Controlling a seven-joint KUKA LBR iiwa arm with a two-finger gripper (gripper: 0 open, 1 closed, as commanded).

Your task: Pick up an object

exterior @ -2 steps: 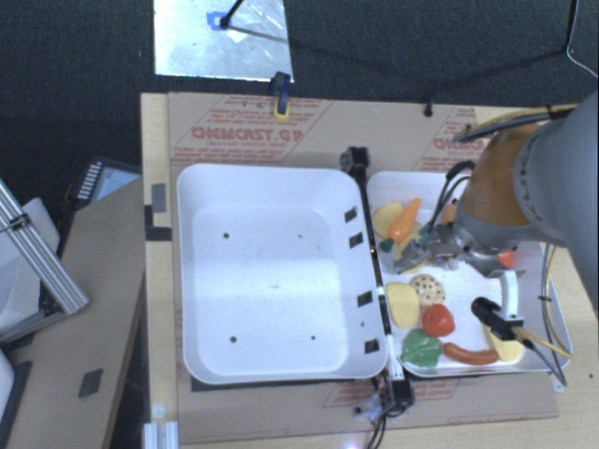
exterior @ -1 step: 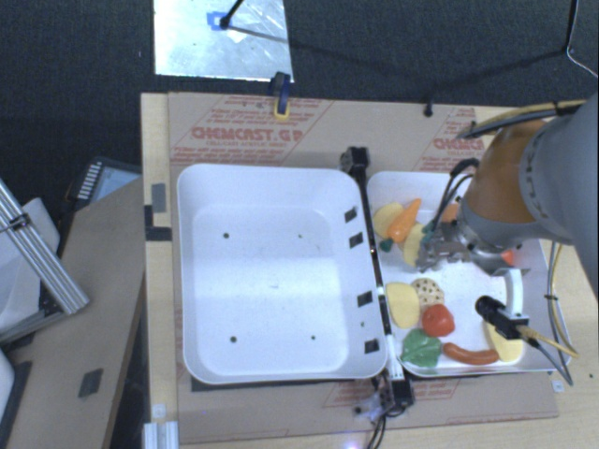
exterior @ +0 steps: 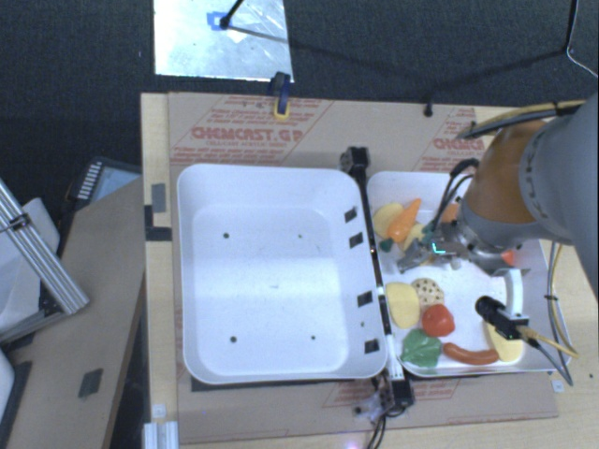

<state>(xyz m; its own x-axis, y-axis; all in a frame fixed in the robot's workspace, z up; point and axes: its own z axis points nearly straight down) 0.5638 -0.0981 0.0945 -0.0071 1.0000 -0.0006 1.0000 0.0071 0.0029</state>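
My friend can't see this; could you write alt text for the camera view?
A grey robot arm reaches from the right into the right white bin, its gripper low among toy foods: a carrot, cookie, tomato. The left bin sits alongside.

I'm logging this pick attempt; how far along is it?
Done: the arm has reached over the right bin, and the gripper sits low among the toy food beside the carrot. In hand: nothing visibly held. Left: grasp and lift an item; the tomato and cookie lie untouched.
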